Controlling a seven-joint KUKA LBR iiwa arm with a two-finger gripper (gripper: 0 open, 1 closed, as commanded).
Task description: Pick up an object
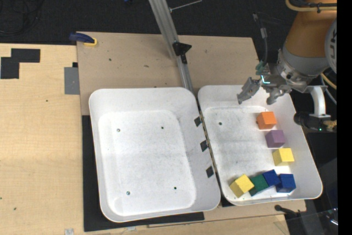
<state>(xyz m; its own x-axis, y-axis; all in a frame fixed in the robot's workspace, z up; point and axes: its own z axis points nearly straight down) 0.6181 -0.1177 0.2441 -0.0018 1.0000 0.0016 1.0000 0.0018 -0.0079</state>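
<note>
Grey two-finger gripper (pixel 257 93) poised above far edge of right-hand shallow white bin (pixel 220 97), jaws spread apart, nothing between them. Small orange cube (pixel 267 120) nearest, lying just toward the near side and slightly right of the jaws, on bin floor by right wall. Purple cube (pixel 275 137) and yellow cube (pixel 284 156) in line beyond it; yellow, green and blue blocks (pixel 263 181) clustered at near corner. No long axis to favour; short descent toward orange cube judged likeliest.
</note>
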